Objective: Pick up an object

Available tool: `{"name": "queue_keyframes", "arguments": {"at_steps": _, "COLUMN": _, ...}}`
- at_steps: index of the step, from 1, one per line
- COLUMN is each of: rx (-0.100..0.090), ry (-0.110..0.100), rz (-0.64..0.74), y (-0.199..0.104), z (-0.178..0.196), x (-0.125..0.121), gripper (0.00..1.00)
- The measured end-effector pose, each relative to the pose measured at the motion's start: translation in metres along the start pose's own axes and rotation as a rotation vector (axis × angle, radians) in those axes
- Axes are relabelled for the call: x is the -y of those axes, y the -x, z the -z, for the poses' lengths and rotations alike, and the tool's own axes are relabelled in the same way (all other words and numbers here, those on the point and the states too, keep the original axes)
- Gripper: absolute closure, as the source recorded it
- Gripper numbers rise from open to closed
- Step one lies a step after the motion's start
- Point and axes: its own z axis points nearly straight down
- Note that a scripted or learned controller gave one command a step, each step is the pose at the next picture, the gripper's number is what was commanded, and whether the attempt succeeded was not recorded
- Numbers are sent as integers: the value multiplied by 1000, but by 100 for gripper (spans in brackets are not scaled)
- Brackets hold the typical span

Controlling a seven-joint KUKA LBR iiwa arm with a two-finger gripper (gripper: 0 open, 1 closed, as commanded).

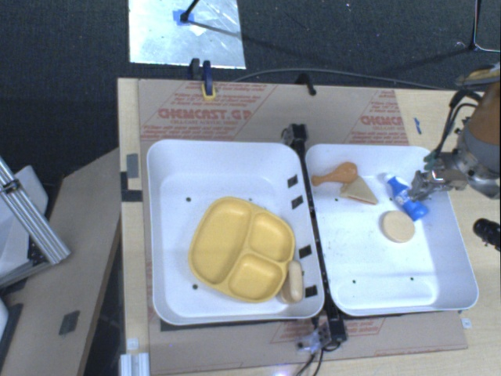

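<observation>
Two "CHEMCAST" prints mark the board (205,114); end effector (427,180) grip state unreadable beside blue object (407,198).

place: robotics lab / test cell
bench (368,108): wood board stamped with red CHEMCAST lettering, not furniture
bins: two shallow white bins, left bin (168,210) and right bin (450,276), fixed side by side with black clips along the seam
arm (481,143): industrial robot arm at the bench's right edge
floor (63,61): dark carpet, metal sheet (160,26) beyond the far edge
rig bits: aluminium extrusion (31,222) left of the bench, cables (352,75) across the far edge, clamp (207,81) at the far edge
</observation>
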Motion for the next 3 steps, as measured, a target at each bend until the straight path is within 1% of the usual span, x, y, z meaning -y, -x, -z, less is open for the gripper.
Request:
{"name": "queue_keyframes", "arguments": {"at_steps": 1, "rx": -1, "ry": 0, "rz": 1, "y": 1, "z": 44, "x": -2, "gripper": 100}}
{"name": "queue_keyframes", "arguments": {"at_steps": 2, "rx": -5, "ry": -6, "rz": 5, "y": -53, "z": 31, "x": -1, "gripper": 100}}
{"name": "queue_keyframes", "arguments": {"at_steps": 3, "rx": -4, "ry": -5, "rz": 5, "y": -107, "z": 36, "x": -3, "gripper": 100}}
